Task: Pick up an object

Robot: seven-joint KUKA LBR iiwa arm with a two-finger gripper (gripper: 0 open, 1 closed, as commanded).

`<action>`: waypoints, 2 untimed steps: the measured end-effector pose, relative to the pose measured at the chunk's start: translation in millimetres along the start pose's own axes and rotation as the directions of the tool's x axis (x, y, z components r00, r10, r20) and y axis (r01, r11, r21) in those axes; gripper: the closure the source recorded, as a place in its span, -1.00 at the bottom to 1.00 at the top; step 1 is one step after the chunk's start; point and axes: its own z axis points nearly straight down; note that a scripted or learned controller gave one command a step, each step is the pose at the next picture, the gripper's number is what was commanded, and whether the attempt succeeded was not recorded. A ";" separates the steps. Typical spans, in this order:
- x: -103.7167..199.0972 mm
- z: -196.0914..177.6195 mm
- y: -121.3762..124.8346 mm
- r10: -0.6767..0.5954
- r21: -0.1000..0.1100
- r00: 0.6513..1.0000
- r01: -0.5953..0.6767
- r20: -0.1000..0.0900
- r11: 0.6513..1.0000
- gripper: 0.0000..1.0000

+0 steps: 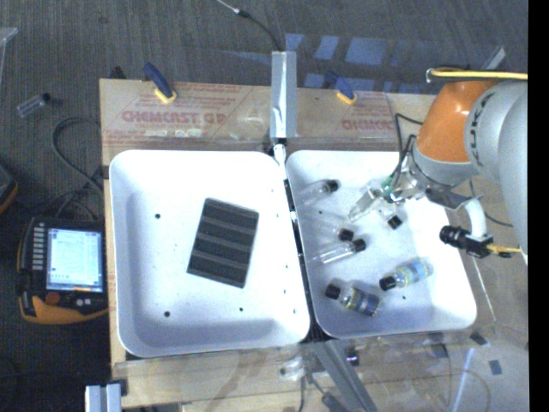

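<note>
Brown board (206, 118) lettered "CHEMCAST GP"

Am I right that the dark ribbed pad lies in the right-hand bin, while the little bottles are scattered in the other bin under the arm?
Not quite. The camera view shows the dark ribbed pad in the left bin. The little bottles are scattered in the right bin, under the arm, as you said.

Both bins white: left bin (137, 230), right bin (446, 303). Ribbed pad (223, 242) dark grey, striped. Vials (403, 275) clear, black caps. Arm (506, 136) grey, orange band. Bench board (206, 117) tan, red lettering.
</note>
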 end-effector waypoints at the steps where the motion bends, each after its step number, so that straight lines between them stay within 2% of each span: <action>1: -0.3 -11.0 1.5 0.001 -0.005 1.000 -0.001 0.001 1.000 1.00; 2: 15.8 -2.4 39.6 0.094 0.050 0.995 -0.093 -0.018 0.994 1.00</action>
